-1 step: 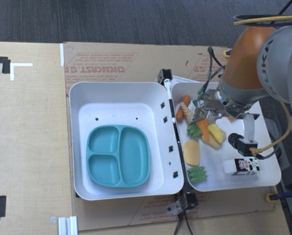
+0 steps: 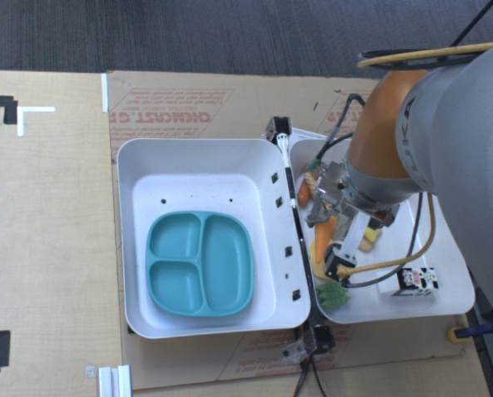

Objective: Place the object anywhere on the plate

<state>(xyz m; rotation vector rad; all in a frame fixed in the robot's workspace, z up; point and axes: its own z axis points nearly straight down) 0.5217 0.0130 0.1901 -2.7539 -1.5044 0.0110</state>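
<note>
An orange carrot (image 2: 322,236) lies in the right bin (image 2: 445,300), long axis running up and down along the divider wall, just beside the pincer (image 2: 339,263); whether the pincer is apart or together cannot be told. Broccoli (image 2: 332,294) and a small box (image 2: 416,280) lie nearby. The left bin (image 2: 139,172) holds a teal plate (image 2: 200,264) with bare room all round

You can see mirrored red print on the cardboard sheet (image 2: 170,106), perhaps reading "CHEMCAST", too blurred to confirm.

Fixed overhead slant on both bins (image 2: 198,151)
</note>
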